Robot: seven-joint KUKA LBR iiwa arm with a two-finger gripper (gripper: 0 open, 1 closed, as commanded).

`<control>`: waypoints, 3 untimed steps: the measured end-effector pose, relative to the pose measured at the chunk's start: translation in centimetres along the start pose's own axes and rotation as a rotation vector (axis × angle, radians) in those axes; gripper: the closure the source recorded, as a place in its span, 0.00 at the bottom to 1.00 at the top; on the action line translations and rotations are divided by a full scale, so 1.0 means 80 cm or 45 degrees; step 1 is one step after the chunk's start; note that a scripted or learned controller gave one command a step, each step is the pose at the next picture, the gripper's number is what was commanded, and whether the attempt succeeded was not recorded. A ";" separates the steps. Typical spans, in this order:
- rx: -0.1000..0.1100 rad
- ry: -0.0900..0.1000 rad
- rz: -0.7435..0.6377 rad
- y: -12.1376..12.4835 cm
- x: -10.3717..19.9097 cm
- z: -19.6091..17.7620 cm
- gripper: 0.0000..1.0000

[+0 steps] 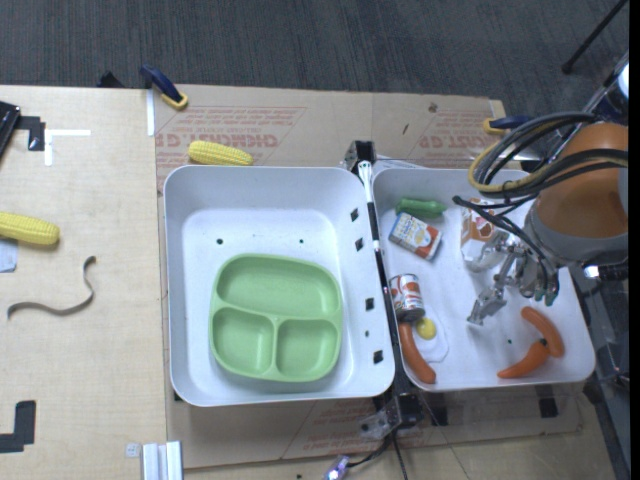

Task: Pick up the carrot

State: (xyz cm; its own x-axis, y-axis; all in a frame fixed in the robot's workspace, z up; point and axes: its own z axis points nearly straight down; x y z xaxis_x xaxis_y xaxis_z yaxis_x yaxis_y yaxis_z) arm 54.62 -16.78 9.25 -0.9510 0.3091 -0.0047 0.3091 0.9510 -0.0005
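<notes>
The carrot [522,363], orange and tapered, lies near the front right corner of the right bin [455,373]. A red-orange sausage-like piece [546,329] touches its thick end. My gripper [484,310] hangs over the bin floor a little to the left of and behind the carrot, apart from it, with nothing seen in it. The grey arm with its orange band [585,183] reaches in from the right.
The right bin also holds a green vegetable [420,207], a small carton [415,235], a packet [478,230], a can [407,296], a yellow bit [428,328] and another orange-red piece [418,358]. A green divided plate [277,316] sits in the left bin. Corn cobs [218,153] lie outside.
</notes>
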 end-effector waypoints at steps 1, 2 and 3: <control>-0.001 0.006 0.156 0.063 0.085 0.001 0.00; 0.001 0.000 0.283 0.011 0.021 0.000 0.00; -0.006 0.001 0.065 -0.063 -0.014 -0.001 0.00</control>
State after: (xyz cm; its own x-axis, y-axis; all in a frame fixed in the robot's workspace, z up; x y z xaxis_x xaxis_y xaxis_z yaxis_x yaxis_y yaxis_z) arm 54.12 -21.88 9.35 -0.9339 0.3574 -0.0040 0.3574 0.9339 0.0046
